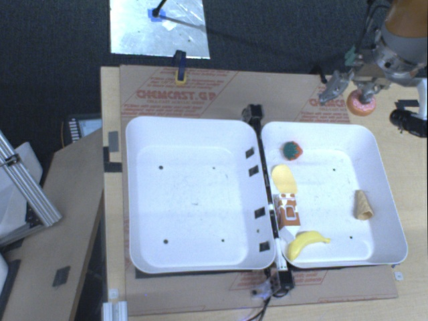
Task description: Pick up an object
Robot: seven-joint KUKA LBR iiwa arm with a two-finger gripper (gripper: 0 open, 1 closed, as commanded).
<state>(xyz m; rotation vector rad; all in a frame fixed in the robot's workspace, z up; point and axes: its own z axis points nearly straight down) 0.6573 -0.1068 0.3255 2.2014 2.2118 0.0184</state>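
Dark carpet runs behind the tabletop (80, 179), where a brown cardboard sheet (200, 89) printed in red lettering carries two shallow white bins side by side, and a shiny foil square (159, 19) lies up at the back. Left bin (194, 192) — bare white floor with a few small holes. Right bin (334, 199) — that's where the pickings are: a green-and-red ball (292, 150) near the back, a pale yellow piece (283, 177) below it against the dividing wall, an orange-and-white block (287, 210) just under that, a banana (306, 242) at the front corner, and a tan cone (362, 205) off toward the right side.

And the arm? It hangs high at the top right, beyond the right bin's back rim, pincer (341, 85) over the cardboard — whether it is spread or pressed together, I cannot tell from here. A pink doughnut-like ring (362, 103) shows just beside it, but nothing visibly sits between the fingers. So by my read the pick is not yet done: choose, descend, grasp and lift are all left.
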